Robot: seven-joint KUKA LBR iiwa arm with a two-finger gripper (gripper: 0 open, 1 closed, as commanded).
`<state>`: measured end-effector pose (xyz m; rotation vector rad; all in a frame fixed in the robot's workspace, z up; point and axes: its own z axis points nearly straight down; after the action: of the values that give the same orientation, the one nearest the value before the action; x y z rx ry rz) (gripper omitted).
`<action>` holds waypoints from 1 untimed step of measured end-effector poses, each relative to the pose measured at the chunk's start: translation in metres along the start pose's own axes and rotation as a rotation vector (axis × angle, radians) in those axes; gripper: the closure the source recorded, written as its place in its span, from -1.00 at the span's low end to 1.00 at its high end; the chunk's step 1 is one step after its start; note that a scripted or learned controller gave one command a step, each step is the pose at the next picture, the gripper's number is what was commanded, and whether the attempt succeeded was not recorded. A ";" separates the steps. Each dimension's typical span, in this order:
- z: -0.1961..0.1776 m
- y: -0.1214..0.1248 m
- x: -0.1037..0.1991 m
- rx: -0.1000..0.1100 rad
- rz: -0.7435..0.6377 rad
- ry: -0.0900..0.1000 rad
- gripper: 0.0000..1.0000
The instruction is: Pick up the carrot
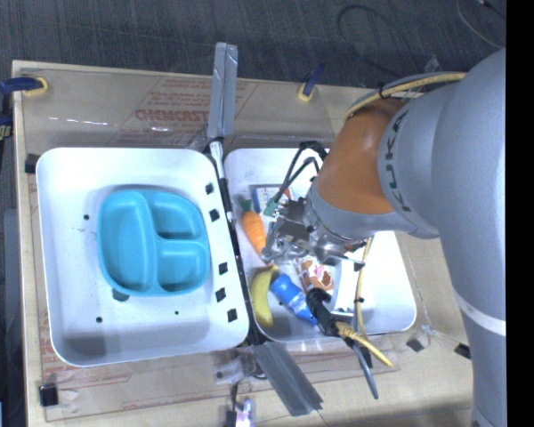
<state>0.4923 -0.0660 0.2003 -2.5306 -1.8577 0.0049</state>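
Observation:
The orange carrot (254, 230) lies in the right bin (393, 308) near its left wall, its green tip pointing toward the far side. My gripper (280, 235) hangs low over the bin just right of the carrot, touching or almost touching it; the wrist body hides its fingers. The arm's orange band (367, 163) and grey body cover much of the right bin.
A yellow banana (262, 296) and a blue packet (292, 296) lie in the right bin's near left corner, with a small brown-and-white item (319, 277) beside them. A blue divided tray (156, 241) sits in the left bin (62, 238). Cables run near the right bin's front edge.

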 end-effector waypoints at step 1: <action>0.010 -0.031 0.045 0.002 0.181 0.001 1.00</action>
<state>0.4762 -0.0133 0.1908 -2.6865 -1.6200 0.0059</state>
